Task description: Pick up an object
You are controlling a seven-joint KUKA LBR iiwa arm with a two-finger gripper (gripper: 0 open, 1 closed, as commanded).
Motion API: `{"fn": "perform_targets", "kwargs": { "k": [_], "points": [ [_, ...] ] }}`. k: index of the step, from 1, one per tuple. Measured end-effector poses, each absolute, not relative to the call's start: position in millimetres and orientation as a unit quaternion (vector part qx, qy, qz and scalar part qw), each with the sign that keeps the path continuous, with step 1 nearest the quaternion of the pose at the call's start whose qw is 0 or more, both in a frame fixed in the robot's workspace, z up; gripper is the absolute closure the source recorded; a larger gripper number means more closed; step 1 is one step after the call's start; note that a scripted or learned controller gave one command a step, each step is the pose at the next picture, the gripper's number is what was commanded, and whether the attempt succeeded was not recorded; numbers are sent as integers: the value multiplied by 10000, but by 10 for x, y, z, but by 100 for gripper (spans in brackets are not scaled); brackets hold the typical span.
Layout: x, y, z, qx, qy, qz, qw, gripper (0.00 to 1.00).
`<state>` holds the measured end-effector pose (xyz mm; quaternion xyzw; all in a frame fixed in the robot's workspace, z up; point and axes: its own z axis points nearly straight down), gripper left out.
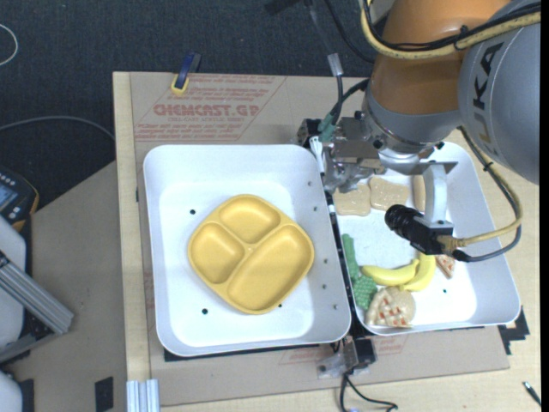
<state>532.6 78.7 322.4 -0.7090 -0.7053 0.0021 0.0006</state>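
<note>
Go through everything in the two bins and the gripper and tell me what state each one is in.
Yellow divided plate: right side up, flat in the left bin.
Banana: lying in the right bin, unpeeled.
Pizza slice: flat, near the right bin's front edge.
Gripper: low over the right bin's back half.

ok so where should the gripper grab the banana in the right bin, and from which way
Judging by its pose, take the banana at the thick middle of its curve, coming straight down from above, fingers closing across its narrow width. It lies flat on the right bin, curved, with a pizza slice just in front and green pieces at its left end, so the middle seems freest.
</note>
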Motion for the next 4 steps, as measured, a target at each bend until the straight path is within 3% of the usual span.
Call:
{"fn": "perform_targets", "kwargs": {
  "k": [1,2,3,4],
  "points": [
    [5087,1400,3041,-7052,-7090,17,23,100],
    [4766,1165,2397,-7083,-7059,45,32,100],
    [4779,548,1819,-7099,-7043,40,21,100],
    [4806,1334,3414,-7032,-7110,-92,-37,100]
  ]
}}
